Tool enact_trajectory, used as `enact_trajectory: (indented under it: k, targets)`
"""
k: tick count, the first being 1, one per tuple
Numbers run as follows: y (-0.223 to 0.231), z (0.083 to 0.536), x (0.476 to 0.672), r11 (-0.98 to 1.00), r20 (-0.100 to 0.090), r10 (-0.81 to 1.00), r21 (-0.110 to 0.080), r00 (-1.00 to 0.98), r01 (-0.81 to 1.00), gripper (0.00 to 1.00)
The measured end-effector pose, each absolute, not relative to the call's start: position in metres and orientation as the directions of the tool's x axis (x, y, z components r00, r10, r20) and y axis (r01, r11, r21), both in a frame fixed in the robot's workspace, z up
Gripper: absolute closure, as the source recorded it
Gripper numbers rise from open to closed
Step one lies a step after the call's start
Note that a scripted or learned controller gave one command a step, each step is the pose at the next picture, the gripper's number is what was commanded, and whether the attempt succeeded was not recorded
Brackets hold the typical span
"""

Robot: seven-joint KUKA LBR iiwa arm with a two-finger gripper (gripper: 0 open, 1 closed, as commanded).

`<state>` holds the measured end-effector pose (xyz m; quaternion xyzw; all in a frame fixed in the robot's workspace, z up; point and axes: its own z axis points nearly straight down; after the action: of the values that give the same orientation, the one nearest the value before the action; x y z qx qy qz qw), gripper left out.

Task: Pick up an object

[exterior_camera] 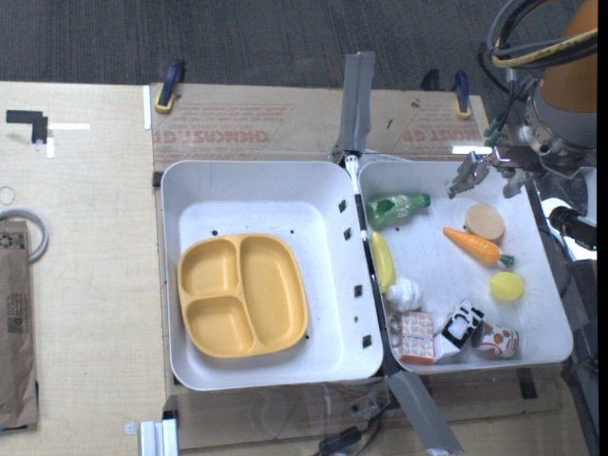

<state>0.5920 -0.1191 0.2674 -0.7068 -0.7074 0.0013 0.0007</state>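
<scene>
My gripper [488, 180] hangs at the back right of the right bin [541, 354], its two fingers spread apart with nothing between them. Just below it lie a tan round disc [484, 221] and an orange carrot [473, 245]. A green bottle [397, 207] lies on its side at the bin's back left. Along the left wall lies a yellow banana [382, 259]. A yellow lemon [507, 286] rests near the right wall.
The left bin [190, 198] holds a yellow divided plate [243, 294]. At the right bin's front sit a white crumpled item [404, 294], a small carton [416, 337], a black-and-white object [461, 326] and a can [496, 342].
</scene>
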Motion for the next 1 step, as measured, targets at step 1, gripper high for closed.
enact_trajectory:
  k: [1]
  targets:
    - [-0.1191, 0.2674, 0.592, 0.001, -0.001, 1.0, -0.003, -0.001, 1.0, 0.0]
